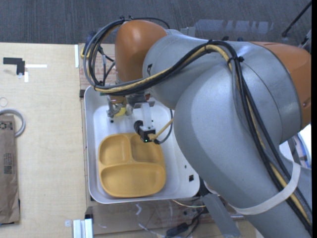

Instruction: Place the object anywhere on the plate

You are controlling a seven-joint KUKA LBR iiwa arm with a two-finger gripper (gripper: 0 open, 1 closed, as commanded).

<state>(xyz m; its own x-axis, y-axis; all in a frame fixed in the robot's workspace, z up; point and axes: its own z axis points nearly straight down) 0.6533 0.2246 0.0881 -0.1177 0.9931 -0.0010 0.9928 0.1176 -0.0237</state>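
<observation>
Nearest the camera, my own grey arm fills the right side, its cables trailing across the casing and the orange band sitting high at the far edge. It hides much of what lies beneath it.

Just beyond, in the white bin, lies the yellow plate, a divided dish with three compartments. All three look bare from here; nothing rests on it that I can make out.

Further up the bin, past the plate's far rim, my jaws hang close to the bin floor near the far corner. Whether they are released or clenched I cannot tell, since the wrist and cabling crowd the spot. There is a small dark and brownish shape right at them, which may be the object, but it is too small and too covered for me to say whether it sits between them or merely beside them.

Off to the left, on the pale wooden surface, a brown paper bag lies flat, well apart from the bin.

My judgement: I am at the pick-up step, with placement not yet done. Next calls for a sure grasp, a lift clear of the bin floor, then a short carry toward the camera to any compartment of the plate.
</observation>
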